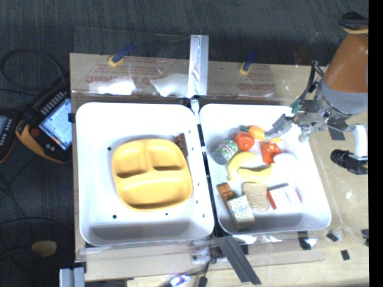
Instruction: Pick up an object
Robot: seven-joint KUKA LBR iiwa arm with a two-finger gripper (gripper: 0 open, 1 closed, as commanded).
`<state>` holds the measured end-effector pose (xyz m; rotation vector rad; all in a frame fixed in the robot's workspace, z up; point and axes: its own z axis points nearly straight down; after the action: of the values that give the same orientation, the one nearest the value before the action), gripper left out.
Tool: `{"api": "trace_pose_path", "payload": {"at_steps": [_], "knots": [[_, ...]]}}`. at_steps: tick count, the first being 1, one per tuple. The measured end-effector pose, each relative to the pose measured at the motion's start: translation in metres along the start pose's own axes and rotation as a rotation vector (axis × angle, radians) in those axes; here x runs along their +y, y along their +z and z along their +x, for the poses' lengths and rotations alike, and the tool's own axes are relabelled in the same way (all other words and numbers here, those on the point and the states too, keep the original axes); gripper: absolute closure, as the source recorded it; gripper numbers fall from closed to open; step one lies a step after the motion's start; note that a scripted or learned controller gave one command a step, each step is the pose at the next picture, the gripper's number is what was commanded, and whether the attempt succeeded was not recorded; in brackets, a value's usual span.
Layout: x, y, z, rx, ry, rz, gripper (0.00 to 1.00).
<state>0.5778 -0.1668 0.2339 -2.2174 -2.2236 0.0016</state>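
Note:
The right bin holds several toy foods: a green can, a red tomato, a small orange, a red pepper, a yellow banana, a bread slice, a red and white box, a patterned carton and a brown block. My gripper hovers over the bin's upper right corner, just right of the orange. It is open, and nothing sits between its fingers.
The left bin carries a yellow divided plate and a small brown piece by the divider wall. Blue clips and plastic sheeting lie along the bench's back edge. A handheld pendant rests off the bench at left.

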Motion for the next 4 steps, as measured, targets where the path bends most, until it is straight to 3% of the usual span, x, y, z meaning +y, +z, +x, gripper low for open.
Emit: {"api": "trace_pose_path", "payload": {"at_steps": [1, 2, 3, 4], "knots": [[0.024, -0.05, -0.044, -0.003, -0.107, 0.0, 0.0], [0.048, 0.074, -0.019, -0.001, -0.112, 0.001, 0.0], [0.048, 0.074, -0.019, -0.001, -0.113, 0.001, 0.0], [0.056, 0.143, -0.033, -0.005, -0.167, -0.003, 0.0]]}}
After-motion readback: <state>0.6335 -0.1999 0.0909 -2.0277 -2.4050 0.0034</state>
